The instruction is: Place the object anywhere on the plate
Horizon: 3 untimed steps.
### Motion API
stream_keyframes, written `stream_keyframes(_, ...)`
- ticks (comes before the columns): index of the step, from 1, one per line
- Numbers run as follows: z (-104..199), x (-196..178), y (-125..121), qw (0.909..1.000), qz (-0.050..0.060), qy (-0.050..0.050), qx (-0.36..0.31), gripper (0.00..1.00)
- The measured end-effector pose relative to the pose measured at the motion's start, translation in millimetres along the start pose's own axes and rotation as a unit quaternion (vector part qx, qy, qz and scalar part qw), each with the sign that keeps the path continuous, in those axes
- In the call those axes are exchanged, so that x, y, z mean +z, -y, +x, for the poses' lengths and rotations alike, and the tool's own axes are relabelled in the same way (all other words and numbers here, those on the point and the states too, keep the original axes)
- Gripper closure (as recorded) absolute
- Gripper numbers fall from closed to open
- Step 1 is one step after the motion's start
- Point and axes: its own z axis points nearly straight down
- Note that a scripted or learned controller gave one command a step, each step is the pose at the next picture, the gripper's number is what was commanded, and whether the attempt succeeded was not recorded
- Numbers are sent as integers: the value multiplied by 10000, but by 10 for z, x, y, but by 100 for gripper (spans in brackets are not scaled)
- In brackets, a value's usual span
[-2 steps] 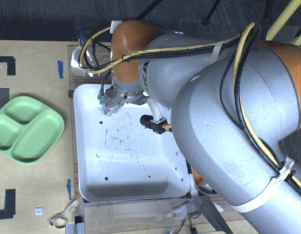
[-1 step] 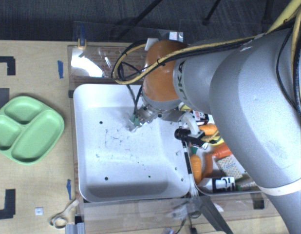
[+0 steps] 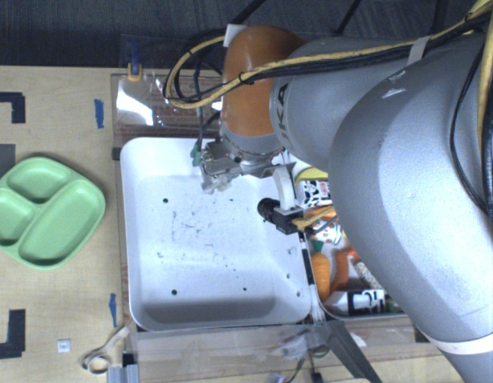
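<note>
Your grey arm (image 3: 390,158) spans the right bin (image 3: 366,306), where a carrot-like object (image 3: 320,271) lies among clutter. The left bin (image 3: 207,238) sits beneath your claw (image 3: 214,170), whose grip you cannot tell. The green plate (image 3: 43,211) rests on the bench (image 3: 55,309), well apart.

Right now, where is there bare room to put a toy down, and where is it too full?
The left white bin has a wide bare floor below the gripper, between its left and bottom walls. The green plate has three bare compartments. The right bin under the arm is crowded with packets.
</note>
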Motion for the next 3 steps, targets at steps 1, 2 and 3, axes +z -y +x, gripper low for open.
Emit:
stream_keyframes(1, 382, 256, -180, 9550, 10, 3, 2966, 100)
stream_keyframes(2, 398, 503, -614, 8803, 14, 1, 4745, 100)
stream_keyframes(3, 398, 515, -598, 8800, 53, 14, 4749, 0)
